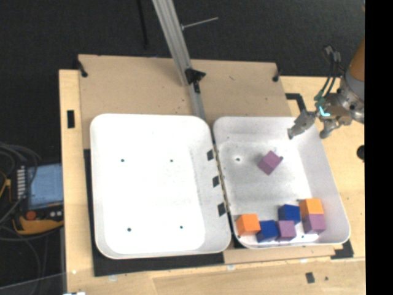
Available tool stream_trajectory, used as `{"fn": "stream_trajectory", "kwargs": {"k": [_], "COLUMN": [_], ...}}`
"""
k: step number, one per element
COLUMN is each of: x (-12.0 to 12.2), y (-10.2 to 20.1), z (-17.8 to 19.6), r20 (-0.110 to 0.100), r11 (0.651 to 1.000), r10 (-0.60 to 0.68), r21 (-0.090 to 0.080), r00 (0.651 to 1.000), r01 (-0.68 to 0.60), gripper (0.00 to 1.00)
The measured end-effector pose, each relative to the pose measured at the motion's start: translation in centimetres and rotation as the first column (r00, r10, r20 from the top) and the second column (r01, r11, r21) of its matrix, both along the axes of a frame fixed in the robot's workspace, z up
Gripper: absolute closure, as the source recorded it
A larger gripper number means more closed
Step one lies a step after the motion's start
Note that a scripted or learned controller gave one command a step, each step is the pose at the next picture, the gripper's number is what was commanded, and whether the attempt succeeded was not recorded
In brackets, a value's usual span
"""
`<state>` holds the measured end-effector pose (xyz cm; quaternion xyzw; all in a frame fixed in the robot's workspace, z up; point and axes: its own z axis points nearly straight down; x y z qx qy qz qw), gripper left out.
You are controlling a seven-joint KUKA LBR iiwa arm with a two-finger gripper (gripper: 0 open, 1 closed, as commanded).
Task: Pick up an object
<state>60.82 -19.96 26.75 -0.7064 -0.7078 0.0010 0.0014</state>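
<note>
Hovering over the far right corner of the right bin (325, 165), the hand (312, 125) has fingers spread open, nothing between them. Nearest target: lone purple block (269, 163), mid-bin, apart from the rest. Others crowd the near edge: orange block (248, 224), blue block (268, 231), more beside them. Left bin (147, 128) bare. Judgement: go for the lone block, centre above it, square fingers to its faces, descend straight, close only once fingers straddle it.

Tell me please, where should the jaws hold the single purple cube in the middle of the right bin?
Probably from straight above, closing on two opposite side faces of the purple cube. It lies alone on the right bin floor, turned at an angle, so the gripper should rotate to match.
</note>
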Motion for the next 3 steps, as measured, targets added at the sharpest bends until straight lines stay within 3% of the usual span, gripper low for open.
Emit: {"fn": "stream_trajectory", "kwargs": {"k": [1,2,3], "x": [0.1,-0.7,0.0], "y": [0.0,-0.1,-0.1], "z": [0.3,-5.8,-10.3], "r20": [0.004,-0.001,0.001], "r11": [1.0,1.0,1.0], "r10": [0.002,-0.002,-0.003], "r21": [-0.003,-0.002,-0.003], "r00": [1.0,1.0,1.0], "r01": [-0.002,0.002,0.003], "gripper": [0.0,0.0,0.0]}}
